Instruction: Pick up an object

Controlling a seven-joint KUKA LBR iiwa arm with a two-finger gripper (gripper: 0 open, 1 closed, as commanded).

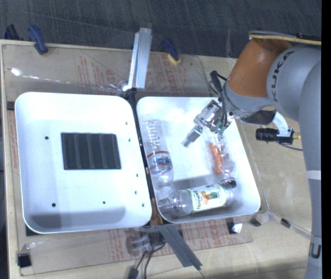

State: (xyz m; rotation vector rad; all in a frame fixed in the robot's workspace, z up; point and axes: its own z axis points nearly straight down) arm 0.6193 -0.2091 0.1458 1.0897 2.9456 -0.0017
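- Reaching in from the right over the right bin (248,173), grey arm (296,68) with its orange band (252,68) above the wrist.
- Hovering over the upper middle of that bin, gripper (203,127), angled down and to the left.
- Showing one pale finger (191,137) slanting toward the bin floor; cannot tell whether the claw is apart or together, and nothing visible between its tips.
- Lying along the left wall of the right bin, a clear water bottle with a blue label (157,153), roughly lengthwise up and down.
- Lying across the bottom edge of the same bin, a clear bottle with a green and orange label (197,200), dark cap pointing right.
- Lying just right of the gripper, a clear bottle with orange contents (219,156), close under the wrist and reaching down toward the dark cap.
- Sitting beside it on the left, the left bin (32,156), bearing a dark ribbed rectangle (90,151) on its floor.
- Resting under both bins, the bench (281,185).
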